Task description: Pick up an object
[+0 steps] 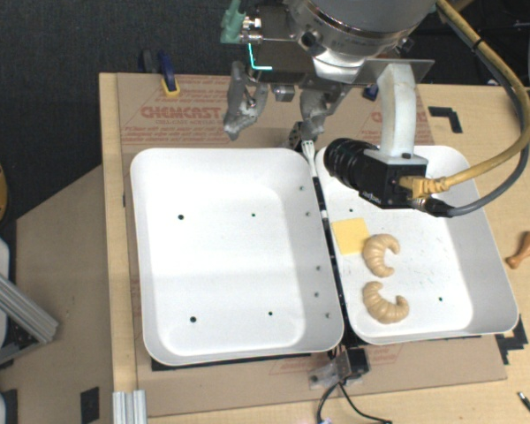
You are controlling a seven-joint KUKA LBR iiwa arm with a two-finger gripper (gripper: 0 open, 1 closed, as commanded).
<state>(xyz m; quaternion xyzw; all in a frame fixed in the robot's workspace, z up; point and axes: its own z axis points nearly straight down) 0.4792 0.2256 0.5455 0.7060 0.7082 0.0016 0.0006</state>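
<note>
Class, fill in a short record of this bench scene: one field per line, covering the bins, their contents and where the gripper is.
bins: two white bins side by side, left bin, right bin
right bin contents: yellow square, upper croissant, lower croissant
croissants: apart, not touching
gripper: above the far edge of the bins, near the divide
gripper load: nothing between its fingers
bench surface: brown cardboard

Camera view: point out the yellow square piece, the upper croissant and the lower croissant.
yellow square piece (350, 234), camera view, middle of its flat top.
upper croissant (380, 256), camera view, middle of its curved body.
lower croissant (384, 305), camera view, middle of its ridged back.
</note>
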